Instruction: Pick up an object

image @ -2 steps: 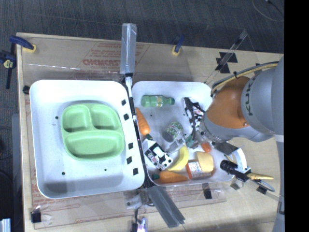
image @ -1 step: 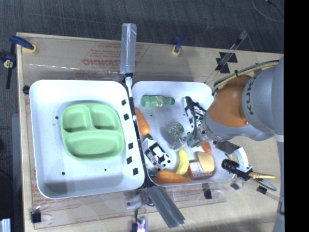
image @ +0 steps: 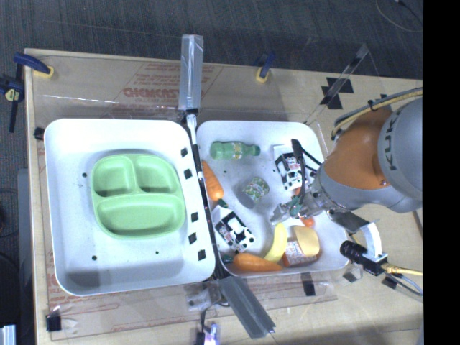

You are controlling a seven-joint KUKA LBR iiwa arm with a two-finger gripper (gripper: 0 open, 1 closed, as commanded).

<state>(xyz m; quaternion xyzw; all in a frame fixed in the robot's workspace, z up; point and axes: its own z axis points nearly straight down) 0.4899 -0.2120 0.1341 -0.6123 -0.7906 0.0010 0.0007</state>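
We see the arm [image: 381, 164] reaching into the right bin [image: 244, 131], its pincer [image: 300, 205] low among the clutter. Whether it is open or holding anything we cannot tell. The banana [image: 277, 241] lies just below-left of it, long axis roughly upright in view.

The light over my bench [image: 65, 85] was even and fairly bright. Both white bins [image: 72, 264] were nearly washed out, their rims glaring. Shadows stayed soft; a grey patch lay in the left bin's near corner and my arm [image: 374, 164] dimmed the right bin's [image: 237, 131] floor. The picture was slightly soft throughout (small labels unreadable), and the dark floor [image: 108, 13] beyond looked grainy.
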